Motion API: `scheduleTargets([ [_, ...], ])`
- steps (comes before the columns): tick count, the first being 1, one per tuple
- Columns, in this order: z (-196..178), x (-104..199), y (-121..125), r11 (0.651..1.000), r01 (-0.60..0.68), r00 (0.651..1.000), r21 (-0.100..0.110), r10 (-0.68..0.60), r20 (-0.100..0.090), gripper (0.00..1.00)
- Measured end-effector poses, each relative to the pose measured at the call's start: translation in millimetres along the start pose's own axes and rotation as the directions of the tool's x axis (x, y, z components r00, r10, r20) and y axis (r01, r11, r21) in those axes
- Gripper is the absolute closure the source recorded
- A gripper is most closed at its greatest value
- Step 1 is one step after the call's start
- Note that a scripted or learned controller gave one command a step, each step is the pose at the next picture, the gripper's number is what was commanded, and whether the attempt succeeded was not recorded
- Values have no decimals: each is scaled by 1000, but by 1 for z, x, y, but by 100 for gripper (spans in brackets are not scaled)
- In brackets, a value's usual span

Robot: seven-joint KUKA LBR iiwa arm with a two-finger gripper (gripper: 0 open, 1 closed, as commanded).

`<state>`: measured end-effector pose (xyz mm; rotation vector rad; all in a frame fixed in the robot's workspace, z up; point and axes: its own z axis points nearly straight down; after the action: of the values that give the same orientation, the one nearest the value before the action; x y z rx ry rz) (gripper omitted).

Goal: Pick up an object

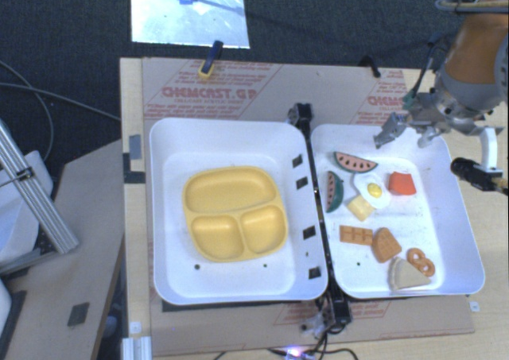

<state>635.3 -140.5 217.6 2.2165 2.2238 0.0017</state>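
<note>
Hovered at the far edge of the right bin (453, 215), the gripper (408, 130), jaws spread wide and holding nothing. Lay nearest, just left and nearward of the jaws, the watermelon slice (355, 163), long axis running left to right. Sat beyond it, nearer still, the fried egg (372, 191) and red block (402, 183), with the pretzel (420, 261) at the near end. Held only a yellow divided tray (235, 212), the left bin (167, 215). Likely called for a short drop toward the slice.
</note>
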Motion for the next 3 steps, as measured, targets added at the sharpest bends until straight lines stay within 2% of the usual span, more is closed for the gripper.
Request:
scheduleTargets([
  [1, 84, -71, -49, 1000, -9, 1000, 9, 9, 1, 0],
  [2, 134, -61, 13, 1000, 3, 1000, -4, -3, 1, 0],
  [3, 132, -66, -40, 1000, -4, 1000, 1, 4, 0, 0],
])
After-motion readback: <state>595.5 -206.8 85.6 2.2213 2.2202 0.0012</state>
